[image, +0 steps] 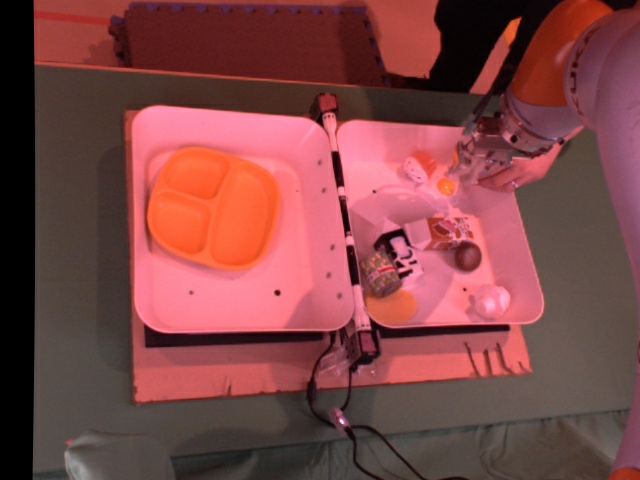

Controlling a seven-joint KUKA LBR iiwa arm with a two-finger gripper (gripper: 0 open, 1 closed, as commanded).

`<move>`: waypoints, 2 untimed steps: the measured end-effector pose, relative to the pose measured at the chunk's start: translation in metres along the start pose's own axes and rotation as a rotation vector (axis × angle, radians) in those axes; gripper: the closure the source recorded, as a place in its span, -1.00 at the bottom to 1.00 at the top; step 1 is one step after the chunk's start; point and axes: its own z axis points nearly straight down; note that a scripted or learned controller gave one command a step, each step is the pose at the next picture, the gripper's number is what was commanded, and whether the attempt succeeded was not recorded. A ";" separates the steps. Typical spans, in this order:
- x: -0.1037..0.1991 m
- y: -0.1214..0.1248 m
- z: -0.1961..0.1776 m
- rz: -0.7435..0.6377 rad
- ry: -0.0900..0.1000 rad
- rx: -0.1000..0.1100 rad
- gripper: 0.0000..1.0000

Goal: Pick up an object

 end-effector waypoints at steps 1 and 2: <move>-0.008 0.002 -0.049 0.000 0.000 -0.001 1.00; -0.010 0.011 -0.107 -0.001 0.000 -0.001 1.00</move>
